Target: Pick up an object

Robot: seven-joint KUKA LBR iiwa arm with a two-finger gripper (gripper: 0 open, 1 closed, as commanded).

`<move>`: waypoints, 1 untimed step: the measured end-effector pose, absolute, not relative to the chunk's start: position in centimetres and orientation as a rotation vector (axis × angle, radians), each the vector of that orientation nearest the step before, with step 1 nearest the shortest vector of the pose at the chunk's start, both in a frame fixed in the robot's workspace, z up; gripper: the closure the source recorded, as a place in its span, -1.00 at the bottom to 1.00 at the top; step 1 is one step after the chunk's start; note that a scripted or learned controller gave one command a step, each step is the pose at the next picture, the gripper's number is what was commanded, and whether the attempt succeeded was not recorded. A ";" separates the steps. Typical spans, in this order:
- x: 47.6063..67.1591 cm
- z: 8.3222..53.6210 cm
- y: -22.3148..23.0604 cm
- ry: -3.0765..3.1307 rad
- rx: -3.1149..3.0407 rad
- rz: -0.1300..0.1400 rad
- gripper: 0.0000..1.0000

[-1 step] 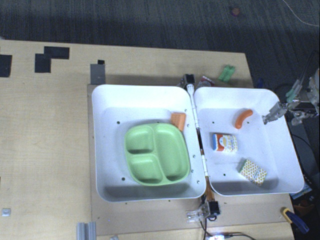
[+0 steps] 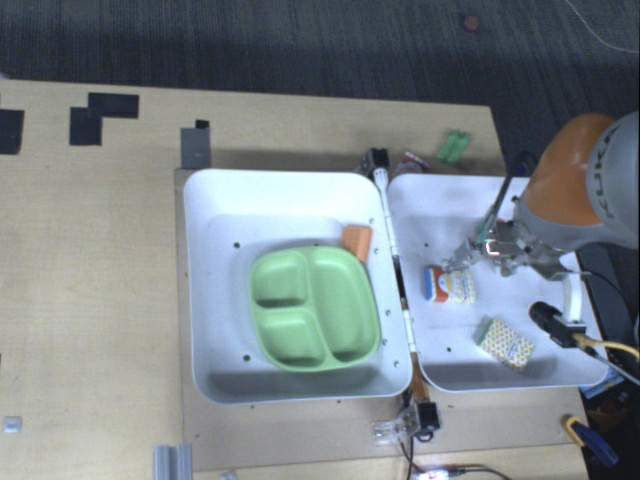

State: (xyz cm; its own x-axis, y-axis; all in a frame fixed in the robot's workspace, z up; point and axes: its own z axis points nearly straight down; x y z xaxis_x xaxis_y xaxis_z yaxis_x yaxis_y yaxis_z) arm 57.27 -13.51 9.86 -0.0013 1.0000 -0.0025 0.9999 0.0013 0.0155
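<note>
Below, tan bench (image 2: pixel 90 268), two white bins (image 2: pixel 215 268), dark carpet (image 2: pixel 300 28) beyond, gripper (image 2: pixel 470 256) grip unclear, over small carton (image 2: pixel 447 286).

Left of centre, the left bin (image 2: pixel 215 268) holds a green divided tray (image 2: pixel 315 308) with an orange block (image 2: pixel 356 240) at its upper right corner. In the right bin (image 2: pixel 430 203), the tool (image 2: pixel 472 252) hangs just above a small orange-and-white packet (image 2: pixel 447 285); a patterned packet (image 2: pixel 507 343) lies lower right. Both bins sit on the table (image 2: pixel 90 298).

The arm (image 2: pixel 610 183) is a rounded grey casing with a broad orange band above the wrist. Its hand (image 2: pixel 470 255) is small, dark grey metal, with a tiny light spot.
</note>
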 end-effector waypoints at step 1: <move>59.6 8.6 -9.5 2.224 2.212 0.008 -1.00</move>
